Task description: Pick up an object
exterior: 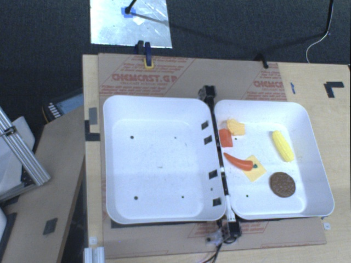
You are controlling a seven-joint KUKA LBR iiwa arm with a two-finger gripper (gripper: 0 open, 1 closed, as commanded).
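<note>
In the camera view, nothing is lifted yet, so the whole pick looks still to do: the corn cob [282, 145], brown round cookie [282, 184], red chili pepper [238, 161], yellow cheese slice [254, 170], orange-red block [225, 137] and yellow chunk [236, 127] all lie in the right bin [315, 163]. The jaws' state cannot be told. The board under the bins [164, 75] reads "CHEMCAST GP" in red.

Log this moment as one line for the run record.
stage: before pick | right bin: corn cob, brown disc, red chili, cheese pieces | left bin: no objects
</note>
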